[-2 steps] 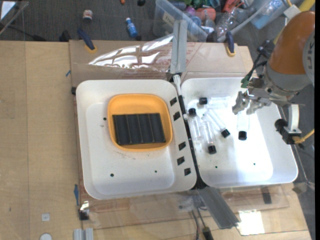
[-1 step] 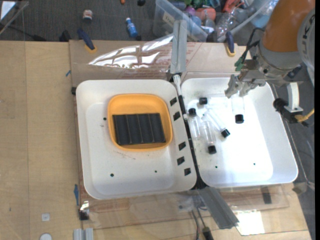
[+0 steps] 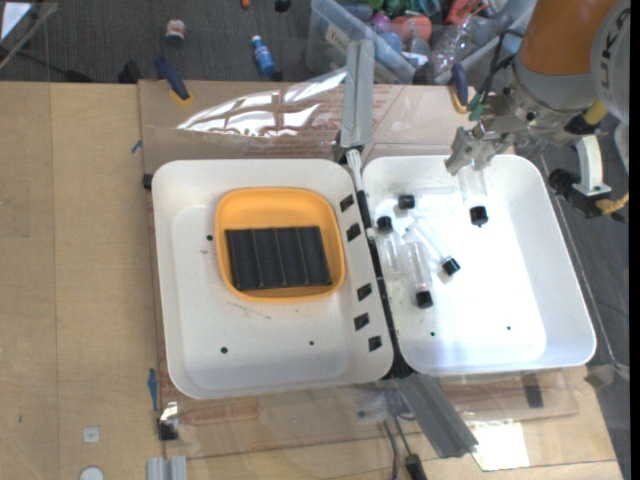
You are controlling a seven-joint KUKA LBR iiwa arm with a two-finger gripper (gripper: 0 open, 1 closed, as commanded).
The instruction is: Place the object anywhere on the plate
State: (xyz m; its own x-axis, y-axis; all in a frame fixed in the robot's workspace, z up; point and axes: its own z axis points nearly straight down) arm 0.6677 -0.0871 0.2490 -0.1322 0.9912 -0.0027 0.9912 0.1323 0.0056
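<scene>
An orange, square-ish plate (image 3: 234, 213) sits in the left bin (image 3: 200, 348), and a black ribbed slab (image 3: 277, 258) lies flat on it. In the right bin (image 3: 520, 318) lie clear plastic pieces (image 3: 408, 254) with small black caps (image 3: 450, 265), hard to make out against the white floor. My gripper (image 3: 468, 160) hangs over the far edge of the right bin, above and behind a black cap (image 3: 478, 215). I see nothing held in it.
A raised divider with black tabs (image 3: 362, 293) separates the two bins. A clear tub of colourful clutter (image 3: 420, 13) stands behind the bench. A metal bar (image 3: 356, 98) rises at the far end of the divider.
</scene>
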